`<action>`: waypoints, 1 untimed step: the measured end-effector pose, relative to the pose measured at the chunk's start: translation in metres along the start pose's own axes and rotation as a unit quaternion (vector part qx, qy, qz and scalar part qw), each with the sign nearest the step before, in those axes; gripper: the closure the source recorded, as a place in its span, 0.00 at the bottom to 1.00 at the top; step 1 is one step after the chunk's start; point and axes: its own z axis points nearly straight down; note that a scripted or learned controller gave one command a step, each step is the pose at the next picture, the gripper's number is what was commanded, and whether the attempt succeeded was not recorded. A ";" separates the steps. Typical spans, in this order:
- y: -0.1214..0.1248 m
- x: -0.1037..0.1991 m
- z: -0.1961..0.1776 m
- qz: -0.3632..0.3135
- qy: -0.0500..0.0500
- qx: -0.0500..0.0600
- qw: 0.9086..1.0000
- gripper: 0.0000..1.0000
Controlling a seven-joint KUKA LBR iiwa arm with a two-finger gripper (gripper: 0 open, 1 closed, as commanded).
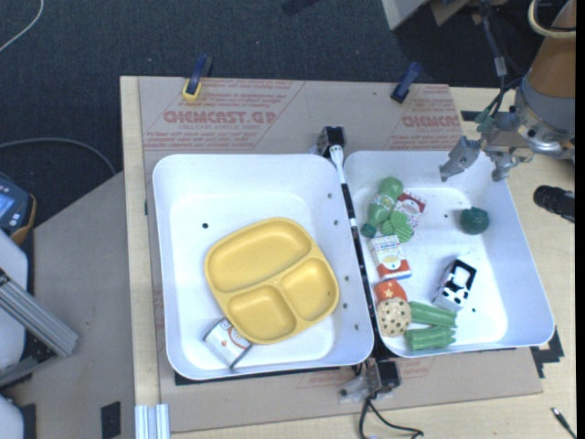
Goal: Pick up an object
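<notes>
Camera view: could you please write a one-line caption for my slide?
Open gripper above the right bin's far edge; toy foods inside; yellow divided plate in left bin.

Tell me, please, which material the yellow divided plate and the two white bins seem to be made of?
The yellow divided plate looks like moulded plastic with a smooth matte finish: even colour, rounded compartment edges. The left bin and the right bin look like thin, formed white plastic, slightly glossy, with soft rounded corners; this is only a guess from their look.

Robotics laboratory test cell. A bench (274,108) surfaced with a clamped, paper-masked sheet carries two white bins (174,245). Blue clamps (196,77) grip the bench's far edge; cables (375,410) trail from its near edge over dark carpet (137,16).
</notes>
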 end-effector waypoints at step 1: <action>0.003 0.000 -0.009 -0.001 -0.001 -0.007 1.000 0.00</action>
